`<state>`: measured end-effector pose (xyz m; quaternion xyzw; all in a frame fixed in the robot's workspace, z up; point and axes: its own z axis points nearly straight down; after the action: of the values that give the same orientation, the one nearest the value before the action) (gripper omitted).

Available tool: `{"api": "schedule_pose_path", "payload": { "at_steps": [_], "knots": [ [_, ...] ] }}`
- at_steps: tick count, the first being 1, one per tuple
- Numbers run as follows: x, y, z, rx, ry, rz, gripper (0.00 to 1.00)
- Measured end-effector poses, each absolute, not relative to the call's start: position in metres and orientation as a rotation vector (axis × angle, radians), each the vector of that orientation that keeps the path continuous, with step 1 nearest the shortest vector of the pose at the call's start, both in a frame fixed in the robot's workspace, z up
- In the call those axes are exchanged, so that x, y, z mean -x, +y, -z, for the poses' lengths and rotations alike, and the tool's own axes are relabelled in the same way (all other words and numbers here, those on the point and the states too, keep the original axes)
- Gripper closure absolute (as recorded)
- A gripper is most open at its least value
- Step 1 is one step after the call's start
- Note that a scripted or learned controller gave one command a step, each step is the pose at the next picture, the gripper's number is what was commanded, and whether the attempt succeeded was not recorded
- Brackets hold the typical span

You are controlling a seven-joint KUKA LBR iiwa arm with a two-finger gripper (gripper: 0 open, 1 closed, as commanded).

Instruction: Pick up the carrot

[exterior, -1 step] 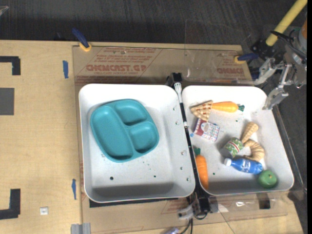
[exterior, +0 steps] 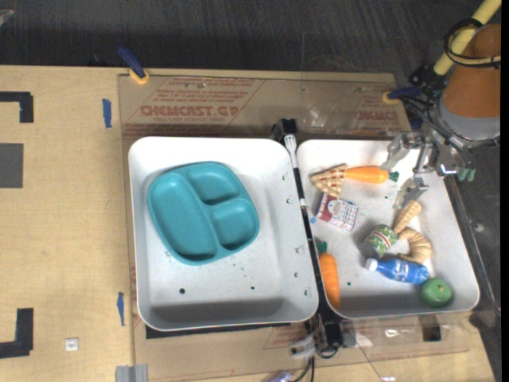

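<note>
So the tabletop [exterior: 64, 237] is flat tan board with black tape marks near its left edge and a clear plastic sheet [exterior: 262, 102] printed in red lettering toward the back edge. Two shallow white bins sit side by side on it, both smooth moulded plastic with rounded corners. The left bin [exterior: 159, 293] holds a glossy teal compartment plate [exterior: 203, 211], rounded and split into three wells, with bare white floor all round it, most toward the front.

The grey arm [exterior: 471, 94] with its orange band comes in at the back right corner. The gripper [exterior: 417, 169] hangs over the back right part of the right bin [exterior: 461, 245]; can't tell whether the fingers are spread or closed, the metal bits blur together.

There are two carrots, which is awkward. One carrot [exterior: 367, 175] lies near the back of the right bin, long axis left-right, green top toward the gripper, just left of it. The second carrot [exterior: 329, 278] lies tight along the bin's left wall at the front, axis front-back, green top pointing back.

Between them: a small white carton [exterior: 337, 212], a ridged cone [exterior: 329, 179], another cone [exterior: 408, 213], a green can [exterior: 382, 239], a croissant [exterior: 417, 247], a blue bottle [exterior: 402, 270] and a green apple [exterior: 436, 293]. The right side is crowded, with little open floor.
</note>
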<state>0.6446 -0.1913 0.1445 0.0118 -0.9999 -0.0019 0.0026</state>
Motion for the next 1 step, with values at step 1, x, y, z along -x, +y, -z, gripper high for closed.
{"api": "schedule_pose_path", "payload": {
  "at_steps": [1],
  "knots": [
    [-0.6677,-0.1766,-0.0897,0.025,-3.141,-0.001,0.0]
  ]
}}
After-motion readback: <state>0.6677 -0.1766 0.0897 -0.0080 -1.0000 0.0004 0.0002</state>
